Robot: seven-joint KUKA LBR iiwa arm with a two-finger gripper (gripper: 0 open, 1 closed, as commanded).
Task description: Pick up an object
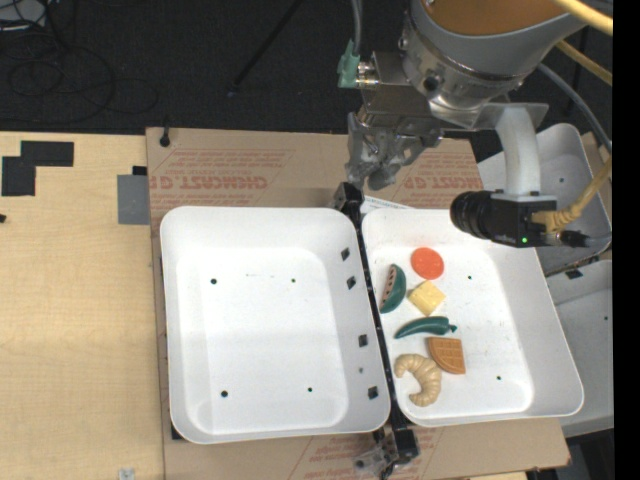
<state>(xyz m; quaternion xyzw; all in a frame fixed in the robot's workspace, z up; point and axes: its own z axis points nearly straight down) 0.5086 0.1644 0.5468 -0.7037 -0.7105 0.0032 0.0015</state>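
Claw [378,173] of my arm hangs above the far edge of the bench, near the place where the two white bins meet at their far corners. I see it against the brown cardboard, dark and crowded with metal parts, and I cannot tell if it is apart or together; nothing is visible between its tips, so I judge it carries nothing.

Just below it begins the right bin [520,368], and all the toy food lies in the left half of this bin, close to the divider. I see a round red-orange piece [428,262], maybe a tomato slice, then a watermelon slice [393,289] just beside the bin's left wall, a yellow cheese cube [427,297], a green chili pepper [424,327], a brown waffle-like piece [448,354] and a pale croissant [420,378]. They are near one another, some almost touching, which I think makes a clean grasp harder. The red-orange piece is nearest to the claw.

Left bin [250,318] holds no objects that I see. In my judgement the pick is not yet done: the claw must first come over the group and then descend.
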